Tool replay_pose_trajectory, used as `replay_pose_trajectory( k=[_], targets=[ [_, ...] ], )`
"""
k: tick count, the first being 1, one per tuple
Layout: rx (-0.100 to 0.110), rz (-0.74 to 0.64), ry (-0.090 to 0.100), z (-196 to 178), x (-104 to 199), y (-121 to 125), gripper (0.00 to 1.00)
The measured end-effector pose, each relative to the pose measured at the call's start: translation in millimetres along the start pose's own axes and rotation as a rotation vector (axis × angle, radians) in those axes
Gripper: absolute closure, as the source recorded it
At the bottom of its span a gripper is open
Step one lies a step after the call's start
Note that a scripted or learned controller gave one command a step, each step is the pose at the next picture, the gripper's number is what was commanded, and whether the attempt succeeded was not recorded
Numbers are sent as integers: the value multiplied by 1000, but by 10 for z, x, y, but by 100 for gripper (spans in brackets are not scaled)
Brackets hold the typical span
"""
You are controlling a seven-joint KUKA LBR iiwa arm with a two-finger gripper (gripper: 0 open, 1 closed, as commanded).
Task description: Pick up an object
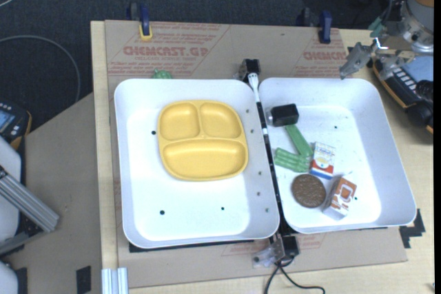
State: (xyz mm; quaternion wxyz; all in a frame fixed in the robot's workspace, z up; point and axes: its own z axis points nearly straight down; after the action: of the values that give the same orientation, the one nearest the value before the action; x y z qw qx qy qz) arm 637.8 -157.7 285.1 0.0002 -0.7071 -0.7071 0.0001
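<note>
We see the gripper (358, 58) hanging just beyond the far edge of the right bin (386, 141), near its far right corner, holding nothing; whether it is spread or closed we cannot tell. In that bin, a black block (284, 114) lies near the far left corner, green pieces (295, 149) along the left edge, and a brown disc (309, 191) between two small cartons (322, 159) (340, 196) toward the near edge. A yellow divided plate (202, 140) sits in the left bin (138, 203).
</note>
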Motion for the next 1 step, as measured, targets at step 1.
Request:
replay_pose_trajectory(
  k=[1],
  targets=[
    [-22,-11,2,-1768,1318,-466,0]
  ],
)
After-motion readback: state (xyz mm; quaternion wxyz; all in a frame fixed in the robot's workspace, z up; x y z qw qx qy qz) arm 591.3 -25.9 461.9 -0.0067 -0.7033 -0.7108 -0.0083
